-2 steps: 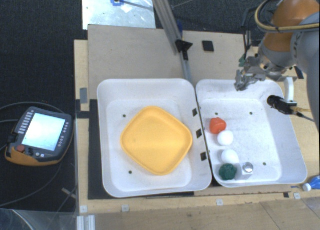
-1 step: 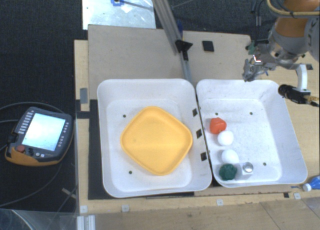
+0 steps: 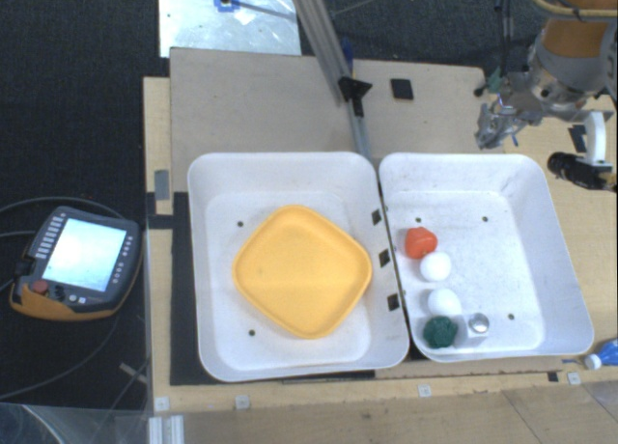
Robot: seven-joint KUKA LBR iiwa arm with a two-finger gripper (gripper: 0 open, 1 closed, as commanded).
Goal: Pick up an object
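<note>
At the far left of the frame a pendant (image 3: pixel 75 261) with a lit screen lies on the dark floor, its cable looping around it. Right of it the counter (image 3: pixel 261 95) carries two white bins side by side. The left bin (image 3: pixel 208 191) holds a yellow plate (image 3: pixel 302 270), lying flat near its middle. A grey pole (image 3: pixel 319 22) slants down from the top centre of the frame to a black clamp just above the seam between the bins, and a small black square (image 3: pixel 403 89) lies on the counter just right of it. In the right bin (image 3: pixel 541 201), a column of small things runs along the left wall toward the lower corner: a red ball (image 3: pixel 420 242), then a white ball (image 3: pixel 435 266) touching it, another white ball (image 3: pixel 444 300), and a dark green ball (image 3: pixel 440 332) in the corner, with a small metal cup (image 3: pixel 478 322) just beside the last two. At the upper right the arm's tool (image 3: pixel 498 129) hangs above the counter just past the right bin's far rim, well apart from all the balls; whether its fingers stand wide or narrow cannot be told.
</note>
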